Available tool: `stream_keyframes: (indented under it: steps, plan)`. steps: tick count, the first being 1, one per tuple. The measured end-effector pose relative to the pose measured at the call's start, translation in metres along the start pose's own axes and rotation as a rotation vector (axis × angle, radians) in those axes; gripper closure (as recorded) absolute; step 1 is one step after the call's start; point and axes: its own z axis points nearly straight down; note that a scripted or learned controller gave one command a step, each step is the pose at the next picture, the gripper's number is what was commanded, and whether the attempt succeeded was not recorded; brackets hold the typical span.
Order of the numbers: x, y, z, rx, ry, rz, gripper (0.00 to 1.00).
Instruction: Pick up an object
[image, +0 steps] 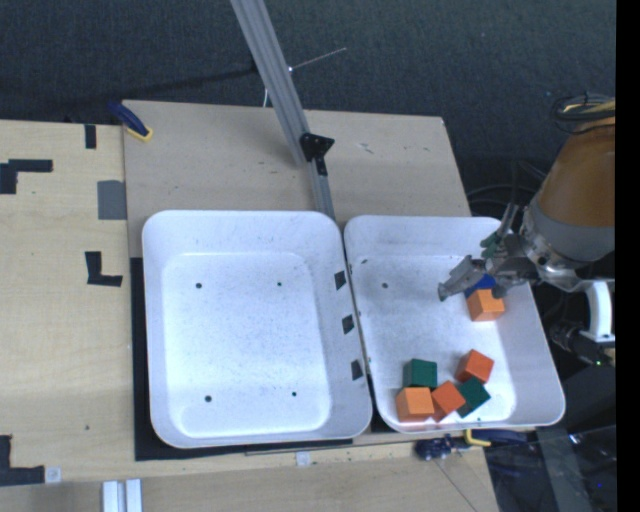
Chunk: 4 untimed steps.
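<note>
Toward the right wall of the right bin (455, 232), on its white floor: orange block (487, 306), turned a little askew to the bin's edges. Touches, along its upper side, a blue block (485, 285), smaller in view and partly covered. Just over the blue block, the gripper (462, 283), dark grey, pointing left and down into the bin from the right rim; cannot tell whether the claw is spread or pressed together, and cannot tell whether anything is pinched in it. Behind the gripper, the arm (585, 185), with its orange band and grey wrist beyond the bin's right edge. Well apart from the orange block, at the near end of the same bin, a huddle: green cube (421, 373) at the upper left, orange cubes (414, 403) below and to the right of it, three in all, and a dark green cube (474, 396) wedged between two of them, all close or touching. Beside the right bin, rims touching, the left bin (240, 225), speckled with dark dots. Under both, a black mat (137, 350) on the wooden bench (390, 160). Across the bench's far side, a slanted metal pole (280, 80) with a black clamp (316, 147).
</note>
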Motion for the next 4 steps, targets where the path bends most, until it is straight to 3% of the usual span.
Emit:
stream_keyframes:
  steps: [1, 3, 4]
  plan:
    - [0.0, 0.0, 0.0, 0.0, 0.0, 0.0, 0.0]
    - [0.011, 0.001, 0.122, 0.006, 0.0, 0.001, 0.0]
    - [0.011, 0.0, 0.144, 0.002, -0.002, 0.001, 0.0]
